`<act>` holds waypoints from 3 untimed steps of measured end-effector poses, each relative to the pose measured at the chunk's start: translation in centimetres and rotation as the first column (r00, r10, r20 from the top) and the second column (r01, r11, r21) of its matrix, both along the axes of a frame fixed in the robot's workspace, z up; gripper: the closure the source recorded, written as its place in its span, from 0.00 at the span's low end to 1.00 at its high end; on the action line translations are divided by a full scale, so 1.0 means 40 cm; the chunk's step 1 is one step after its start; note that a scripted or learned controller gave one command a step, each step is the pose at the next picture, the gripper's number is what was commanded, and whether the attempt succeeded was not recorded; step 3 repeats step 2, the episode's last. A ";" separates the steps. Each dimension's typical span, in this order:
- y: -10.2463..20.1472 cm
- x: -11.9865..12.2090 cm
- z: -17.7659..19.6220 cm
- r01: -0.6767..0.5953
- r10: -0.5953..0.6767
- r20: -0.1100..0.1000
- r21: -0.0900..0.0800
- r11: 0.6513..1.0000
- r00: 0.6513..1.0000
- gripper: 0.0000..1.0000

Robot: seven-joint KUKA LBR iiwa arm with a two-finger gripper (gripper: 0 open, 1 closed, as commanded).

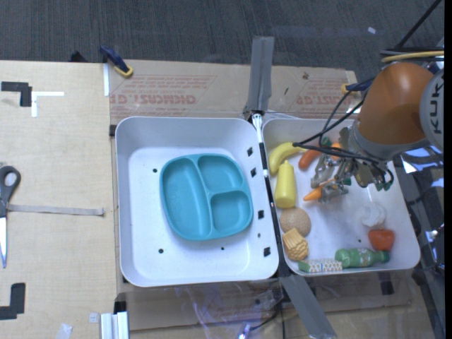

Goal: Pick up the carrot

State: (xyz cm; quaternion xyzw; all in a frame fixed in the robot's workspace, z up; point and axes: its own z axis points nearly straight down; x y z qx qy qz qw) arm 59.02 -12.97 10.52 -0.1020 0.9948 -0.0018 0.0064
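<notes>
Reaching in from the right, your arm hangs over the right bin, with its orange band high above the wrist. You can see the gripper low over the bin's upper middle, just right of the yellow bottle. An orange carrot lies right at the fingertips, its pointed end toward the yellow bottle. Whether the fingers are closed on it or merely beside it, you cannot tell, because cables and metal parts crowd that spot.

Use the yellow bottle as your marker. A banana curves just above it. A second orange piece lies up and to the right of it, beside the banana's end. Below it sits a round tan potato, and below that a corn cob. Further down and right lies a green bottle along the bin's front wall, with a red tomato above its far end.

Left of the yellow bottle, across the wall, the left bin holds a blue divided plate.
</notes>
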 end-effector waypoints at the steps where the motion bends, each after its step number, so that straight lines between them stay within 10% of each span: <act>1: 0.000 0.000 0.000 0.000 0.000 0.000 0.000 1.000 1.000 0.00; 2: 0.001 0.006 0.028 -0.002 0.002 0.007 -0.002 1.000 1.000 1.00; 3: 0.001 0.006 0.028 -0.002 0.002 0.007 -0.002 1.000 1.000 1.00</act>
